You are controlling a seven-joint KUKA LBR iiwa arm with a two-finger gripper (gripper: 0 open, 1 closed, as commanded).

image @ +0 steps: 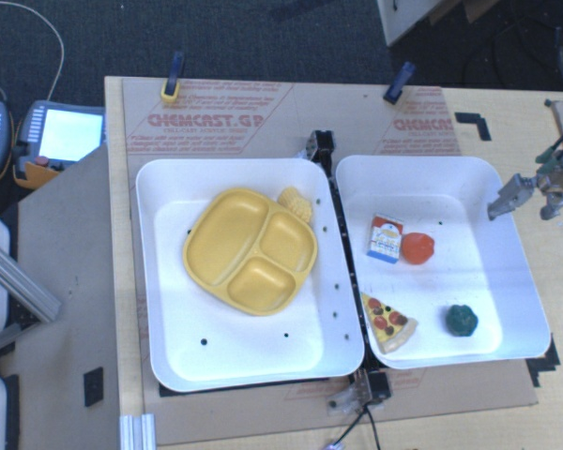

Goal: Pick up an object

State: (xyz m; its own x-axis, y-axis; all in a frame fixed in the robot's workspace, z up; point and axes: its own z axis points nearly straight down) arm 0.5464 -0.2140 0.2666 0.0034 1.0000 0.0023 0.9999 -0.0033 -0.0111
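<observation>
We have not picked anything up yet: our tool [530, 198] hovers at the far right rim of the right bin [521, 251], and we judge the whole reach, grasp and lift is left to do. It carries nothing we can see, and how far it stands open we cannot tell. The candidates all lie left of and nearer than the tool: a carton [386, 239] touching a tomato [418, 247] mid-bin, a green lump [462, 320] near the near right corner, and a pizza slice [388, 320] at the near left.
</observation>
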